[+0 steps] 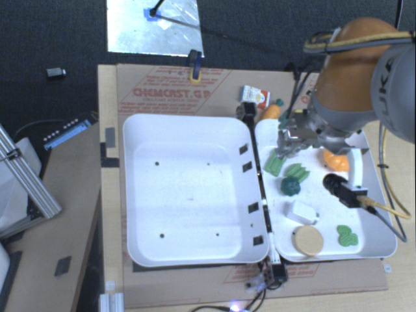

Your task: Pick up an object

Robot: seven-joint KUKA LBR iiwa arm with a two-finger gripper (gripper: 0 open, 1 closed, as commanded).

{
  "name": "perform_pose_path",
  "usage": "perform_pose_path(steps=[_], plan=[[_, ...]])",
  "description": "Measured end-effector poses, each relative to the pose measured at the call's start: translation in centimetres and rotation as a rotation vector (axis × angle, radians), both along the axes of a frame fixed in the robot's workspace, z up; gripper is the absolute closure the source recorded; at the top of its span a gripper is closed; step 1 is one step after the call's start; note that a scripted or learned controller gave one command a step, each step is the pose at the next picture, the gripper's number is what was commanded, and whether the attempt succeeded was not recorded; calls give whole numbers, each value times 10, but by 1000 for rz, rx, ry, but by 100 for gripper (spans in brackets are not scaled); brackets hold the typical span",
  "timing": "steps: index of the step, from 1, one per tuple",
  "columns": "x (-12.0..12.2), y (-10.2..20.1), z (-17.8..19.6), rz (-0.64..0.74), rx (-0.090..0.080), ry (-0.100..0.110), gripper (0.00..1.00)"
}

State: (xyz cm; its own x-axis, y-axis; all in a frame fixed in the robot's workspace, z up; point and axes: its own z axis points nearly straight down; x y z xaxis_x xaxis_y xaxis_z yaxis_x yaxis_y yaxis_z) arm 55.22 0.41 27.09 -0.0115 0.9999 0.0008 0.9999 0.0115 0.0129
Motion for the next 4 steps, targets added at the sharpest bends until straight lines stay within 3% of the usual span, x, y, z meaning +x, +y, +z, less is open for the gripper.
perform_pose_path(steps=[1, 2, 3, 4], plan=[[-28, 64, 85, -1, 2, 5, 100], [-64, 129, 17, -3, 0, 16, 100], [-65, 140, 83, -5, 2, 6, 100], [-66, 163, 45, -5, -1, 15, 100]])
